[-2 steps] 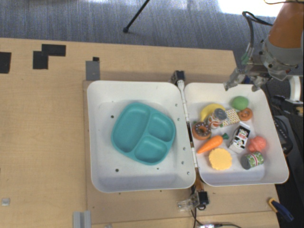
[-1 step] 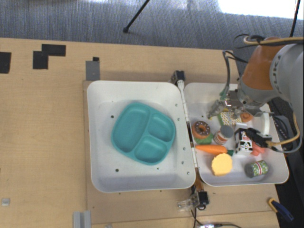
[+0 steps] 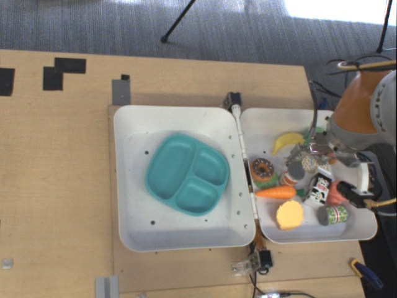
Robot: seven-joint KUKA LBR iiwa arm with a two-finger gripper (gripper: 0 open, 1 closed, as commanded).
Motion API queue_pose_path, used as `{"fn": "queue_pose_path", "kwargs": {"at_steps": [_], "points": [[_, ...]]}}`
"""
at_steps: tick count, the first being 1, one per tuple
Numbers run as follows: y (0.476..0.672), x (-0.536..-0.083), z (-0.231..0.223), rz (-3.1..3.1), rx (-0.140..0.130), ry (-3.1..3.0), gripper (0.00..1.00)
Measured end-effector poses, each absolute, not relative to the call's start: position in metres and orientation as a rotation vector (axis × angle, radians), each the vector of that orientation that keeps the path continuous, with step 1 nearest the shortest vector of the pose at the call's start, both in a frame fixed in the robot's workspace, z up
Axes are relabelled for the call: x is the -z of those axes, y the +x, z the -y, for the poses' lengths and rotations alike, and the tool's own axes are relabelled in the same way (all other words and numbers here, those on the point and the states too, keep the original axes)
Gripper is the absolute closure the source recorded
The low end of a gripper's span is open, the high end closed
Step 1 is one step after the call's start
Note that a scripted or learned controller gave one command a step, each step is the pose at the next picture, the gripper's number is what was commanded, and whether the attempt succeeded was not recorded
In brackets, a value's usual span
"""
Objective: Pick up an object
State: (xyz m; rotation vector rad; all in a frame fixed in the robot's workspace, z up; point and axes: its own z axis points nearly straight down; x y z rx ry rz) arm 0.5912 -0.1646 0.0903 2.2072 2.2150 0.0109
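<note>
- Grey arm (image 3: 372, 113) with orange band reaching in from the right, wrist bent down over the right bin (image 3: 366, 228).
- Gripper (image 3: 304, 160) low among the toys, near the bin's middle, just below the yellow banana (image 3: 286, 141).
- Whether open or shut, cannot tell: tips lost in the clutter, nothing plainly clamped between them.
- Objects to pick, all in the right bin: chocolate doughnut (image 3: 263, 168) with sprinkles at the left wall, orange carrot (image 3: 276, 193) lying flat below it, yellow round piece (image 3: 289, 215) near the front, small green-banded can (image 3: 335, 215) on its side at front right, black-and-white carton (image 3: 319, 190) between carrot and can.
- Print on carton and can too small to read.
- Left bin (image 3: 133, 228) holding a teal divided plate (image 3: 188, 174), three compartments, set at a tilt to the bin walls.
- Both bins side by side on a pale wooden bench (image 3: 56, 185); black tape patches (image 3: 62, 72) at its far left.
- Beyond the bench, grey ribbed carpet (image 3: 111, 23) with bright light patches and a thin black stand leg (image 3: 185, 12).
</note>
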Motion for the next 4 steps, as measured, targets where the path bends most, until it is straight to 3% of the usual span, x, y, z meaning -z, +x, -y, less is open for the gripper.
{"fn": "queue_pose_path", "kwargs": {"at_steps": [1, 2, 3, 4], "points": [[0.594, -0.103, 0.165, -2.210, -0.017, 2.201, 1.00], [0.593, -0.103, 0.165, -2.210, -0.016, 2.202, 0.00], [0.583, -0.091, 0.125, -2.211, -0.012, 2.203, 0.00], [0.585, -0.103, 0.125, -2.208, -0.019, 2.197, 1.00]]}}
